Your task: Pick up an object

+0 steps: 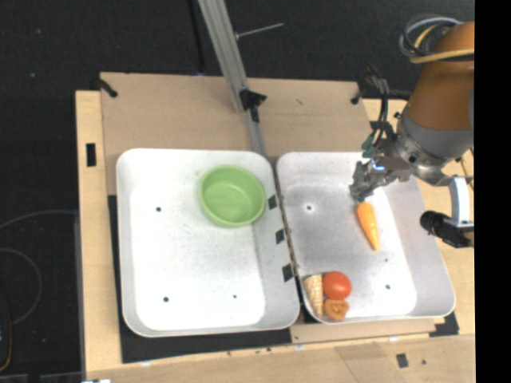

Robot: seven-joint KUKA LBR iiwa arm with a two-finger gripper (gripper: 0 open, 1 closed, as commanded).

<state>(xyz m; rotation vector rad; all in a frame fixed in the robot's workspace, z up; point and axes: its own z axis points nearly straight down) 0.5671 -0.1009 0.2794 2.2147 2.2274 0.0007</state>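
In the camera view, an orange carrot (368,224) lies in the right bin (415,286), its long axis running from upper left to lower right with the blunt top toward the gripper (366,183) and the narrow tip toward the bin's near right corner. The gripper hangs just above the carrot's blunt end; whether it grips anything cannot be told. A green bowl (232,196) sits in the left bin (160,294), and a red tomato (337,284) rests at the right bin's near left corner.
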